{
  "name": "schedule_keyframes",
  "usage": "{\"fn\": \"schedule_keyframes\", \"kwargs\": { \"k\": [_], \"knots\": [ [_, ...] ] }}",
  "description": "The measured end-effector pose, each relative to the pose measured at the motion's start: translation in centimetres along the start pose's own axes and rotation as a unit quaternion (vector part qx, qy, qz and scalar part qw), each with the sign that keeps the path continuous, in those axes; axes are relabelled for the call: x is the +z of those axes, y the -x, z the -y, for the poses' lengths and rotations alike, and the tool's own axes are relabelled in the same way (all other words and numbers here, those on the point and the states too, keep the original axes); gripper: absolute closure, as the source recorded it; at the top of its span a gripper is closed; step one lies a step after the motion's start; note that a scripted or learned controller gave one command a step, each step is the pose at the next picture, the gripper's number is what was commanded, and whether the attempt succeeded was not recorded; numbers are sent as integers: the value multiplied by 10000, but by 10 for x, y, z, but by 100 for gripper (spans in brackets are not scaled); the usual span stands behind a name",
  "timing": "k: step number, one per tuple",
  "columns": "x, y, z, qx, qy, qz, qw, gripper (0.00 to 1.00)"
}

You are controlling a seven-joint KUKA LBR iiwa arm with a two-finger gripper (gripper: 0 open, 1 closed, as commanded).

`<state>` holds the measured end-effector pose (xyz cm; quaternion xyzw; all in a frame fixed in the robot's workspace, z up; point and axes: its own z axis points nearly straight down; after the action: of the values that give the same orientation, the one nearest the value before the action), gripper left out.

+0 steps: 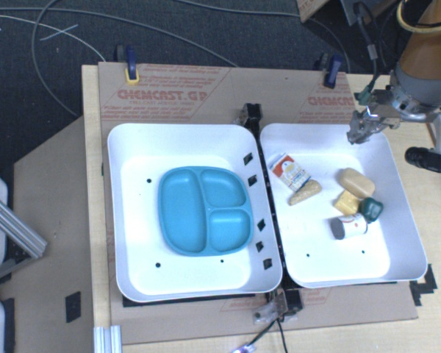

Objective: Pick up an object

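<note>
1. Cardboard-topped bench [169,87] carries two white bins; left bin [125,160] holds a blue divided plate [204,210], right bin [397,234] holds the loose items.
2. Gripper [360,132] hangs over the right bin's far edge, apart from every object, nothing held. Finger state: cannot tell.
3. Candidates, mid-bin: small packet [288,170], tan wedge [305,192] just beside it; further right a tan rounded piece [355,182], yellow block [346,202], teal-capped item [369,209], all clustered.
4. Judgement: everything looks light and small. Packet likely thin and slippery; tan rounded piece looks the better grab, across its short axis from above.
5. Risk: cluster crowding may nudge neighbours.
</note>
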<state>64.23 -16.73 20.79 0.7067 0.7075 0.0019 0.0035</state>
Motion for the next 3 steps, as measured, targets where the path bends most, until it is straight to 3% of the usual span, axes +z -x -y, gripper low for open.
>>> {"fn": "schedule_keyframes", "kwargs": {
  "k": [1, 3],
  "knots": [
    [-30, 0, -2, 1, -10, -6, 10000, 100],
    [-27, -105, 9, -23, -52, -29, 10000, 100]
  ]
}}
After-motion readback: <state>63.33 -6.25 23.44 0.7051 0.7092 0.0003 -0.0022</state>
